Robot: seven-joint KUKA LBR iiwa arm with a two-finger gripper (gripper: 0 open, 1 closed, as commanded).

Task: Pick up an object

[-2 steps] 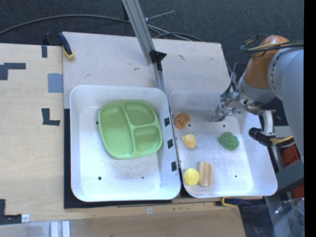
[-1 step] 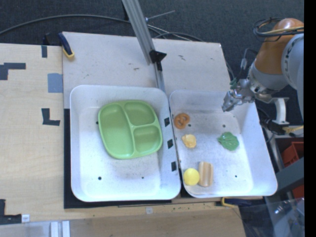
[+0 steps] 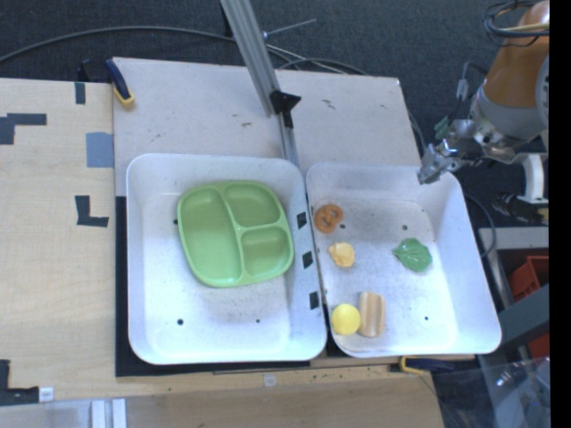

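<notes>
The right bin [image 3: 464,239] holds five small things: a brown round piece [image 3: 328,218] near its upper left, a pale orange lump [image 3: 342,255] just below that, a yellow ball [image 3: 345,318] touching a tan cylinder-like piece [image 3: 371,315] at the lower left, and a green leafy piece [image 3: 412,255] lying apart toward the middle right. The bin's floor is white and lightly speckled, with bare room around the green piece and along the far and right walls. The gripper [image 3: 431,169] hangs at the bin's upper right corner, over or just beside the rim, well apart from all five things; whether its jaws are spread or pressed together cannot be told, and nothing shows between them. The left bin [image 3: 147,239] adjoins the right one and carries a green divided plate [image 3: 236,233] with three compartments, lying toward its upper middle. Both bins sit on a pale counter [image 3: 196,105] with scuff marks; a metal rail [image 3: 250,38] slants down from the top toward the seam between the bins, and a blue and yellow clamp [image 3: 119,83] sits at the counter's upper left corner. A dark carpeted floor [image 3: 375,16] with cables surrounds it.
</notes>
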